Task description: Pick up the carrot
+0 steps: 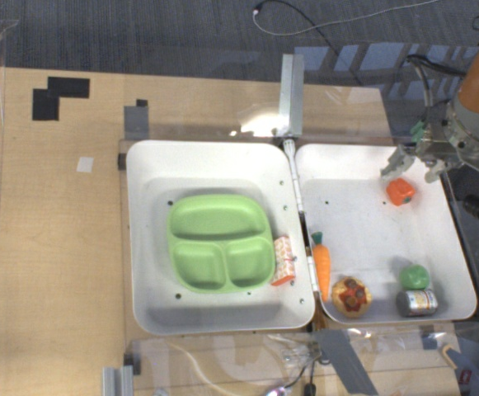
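Two white bins sit side by side on the wooden counter point(58, 246). Against the right bin's point(363, 213) left wall, toward its front edge, lies the carrot point(322, 271). At the bin's back right corner, the end effector point(410, 163) hovers with fingers apart and empty, beside an orange block point(401, 191).

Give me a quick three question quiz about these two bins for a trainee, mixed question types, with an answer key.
1. True or false: the carrot lies in the left bin.
2. What sits closest to the end effector? A) orange object B) can C) green divided plate
3. Fill in: the carrot lies along the right bin's ____ wall.

Key: 1 false; 2 A; 3 left.
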Robot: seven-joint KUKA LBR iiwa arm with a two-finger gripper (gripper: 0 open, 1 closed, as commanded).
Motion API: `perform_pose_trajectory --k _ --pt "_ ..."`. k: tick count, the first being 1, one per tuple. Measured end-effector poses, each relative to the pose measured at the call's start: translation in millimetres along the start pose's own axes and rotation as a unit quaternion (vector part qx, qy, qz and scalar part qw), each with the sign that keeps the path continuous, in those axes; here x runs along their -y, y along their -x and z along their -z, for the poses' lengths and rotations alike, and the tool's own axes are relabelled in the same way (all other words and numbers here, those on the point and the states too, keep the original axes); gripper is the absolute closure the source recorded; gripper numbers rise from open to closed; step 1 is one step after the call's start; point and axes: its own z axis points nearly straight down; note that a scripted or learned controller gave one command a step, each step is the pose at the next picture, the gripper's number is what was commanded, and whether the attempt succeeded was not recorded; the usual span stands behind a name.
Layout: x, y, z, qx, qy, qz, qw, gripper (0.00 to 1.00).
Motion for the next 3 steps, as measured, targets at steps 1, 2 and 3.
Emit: perform_pose_trajectory --k 1,2,3 --pt "15.3 -68.0 -145.8 0.001 0.005 0.194 0.9810 0.00" --pt "12.8 -69.9 -135.1 0.001 0.007 0.195 0.9808 1.00" --pt "7.1 -52.5 -145.5 -0.001 0.005 0.010 0.9999 1.00"
